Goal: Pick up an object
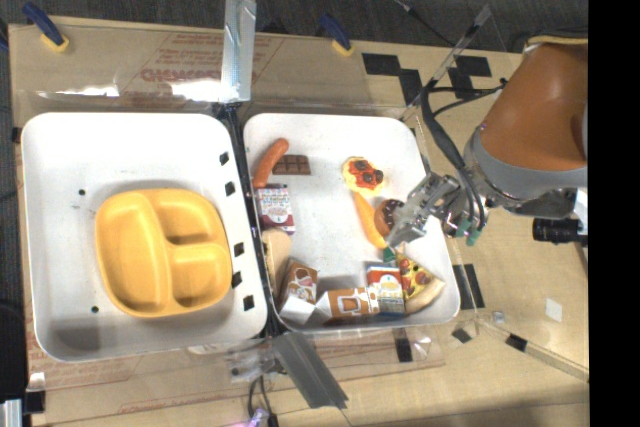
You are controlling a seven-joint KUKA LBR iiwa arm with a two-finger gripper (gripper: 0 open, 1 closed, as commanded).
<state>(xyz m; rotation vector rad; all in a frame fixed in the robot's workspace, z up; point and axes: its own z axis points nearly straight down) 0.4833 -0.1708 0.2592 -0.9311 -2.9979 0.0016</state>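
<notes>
Fingers over brown donut, right bin

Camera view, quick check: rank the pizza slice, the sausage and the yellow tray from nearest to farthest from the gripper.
Measured from the gripper, over the right bin's right side:
1. Pizza slice, just below it in the right bin's lower right corner.
2. Sausage, across the same bin at its upper left.
3. Yellow tray, in the left bin, plainly farthest.
</notes>
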